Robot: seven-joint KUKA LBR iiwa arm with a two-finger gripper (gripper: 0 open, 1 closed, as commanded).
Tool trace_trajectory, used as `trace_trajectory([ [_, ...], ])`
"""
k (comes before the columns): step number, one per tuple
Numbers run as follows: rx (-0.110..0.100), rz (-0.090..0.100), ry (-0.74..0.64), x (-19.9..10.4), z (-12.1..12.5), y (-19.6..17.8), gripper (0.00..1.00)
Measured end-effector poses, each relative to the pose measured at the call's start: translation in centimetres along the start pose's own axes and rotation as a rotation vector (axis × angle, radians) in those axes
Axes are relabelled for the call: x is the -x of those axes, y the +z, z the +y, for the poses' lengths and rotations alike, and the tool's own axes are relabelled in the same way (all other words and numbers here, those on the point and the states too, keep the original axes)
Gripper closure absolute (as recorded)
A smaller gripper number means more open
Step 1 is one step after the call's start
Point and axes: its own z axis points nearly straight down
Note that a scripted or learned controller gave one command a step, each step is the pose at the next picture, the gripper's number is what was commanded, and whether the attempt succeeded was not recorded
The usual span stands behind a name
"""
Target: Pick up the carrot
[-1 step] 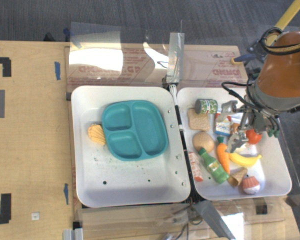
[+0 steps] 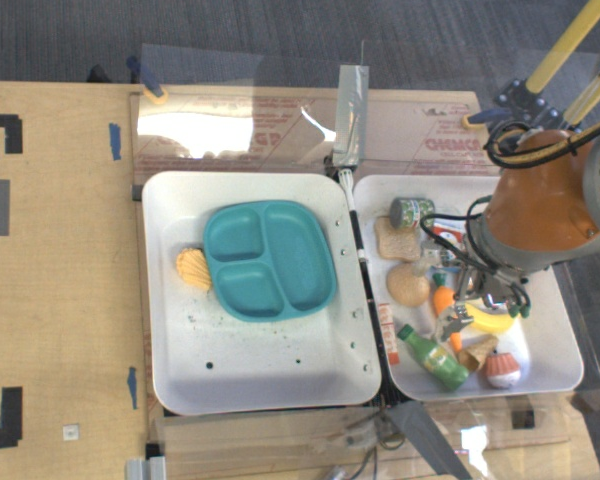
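Note:
The carrot (image 2: 441,301) is a small orange piece lying in the right bin (image 2: 560,358), near its middle. My gripper (image 2: 458,316) hangs low over the bin, just right of the carrot and very close to it; the wrist hides whether it touches. The grey arm with its orange band (image 2: 540,203) comes in from the upper right and covers part of the bin.
Crowded around the carrot are a tan round item (image 2: 408,287), a bread slice (image 2: 395,238), a green can (image 2: 412,211), a green bottle (image 2: 435,358), a yellow piece (image 2: 492,320) and a red-white item (image 2: 501,368). The left bin (image 2: 170,368) holds a teal divided plate (image 2: 270,258) and a yellow shell-shaped item (image 2: 193,267).

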Motion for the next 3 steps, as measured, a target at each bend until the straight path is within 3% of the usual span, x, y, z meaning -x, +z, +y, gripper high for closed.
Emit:
trace_trajectory([
  [1, -0.01, -0.035, 0.041, -1.3, 0.8, 0.5, 0.0],
  [2, 0.0, -0.004, -0.254, -1.7, 1.6, 1.4, 0.0],
  [3, -0.002, -0.012, -0.257, -1.4, 1.7, 0.2, 1.0],
])
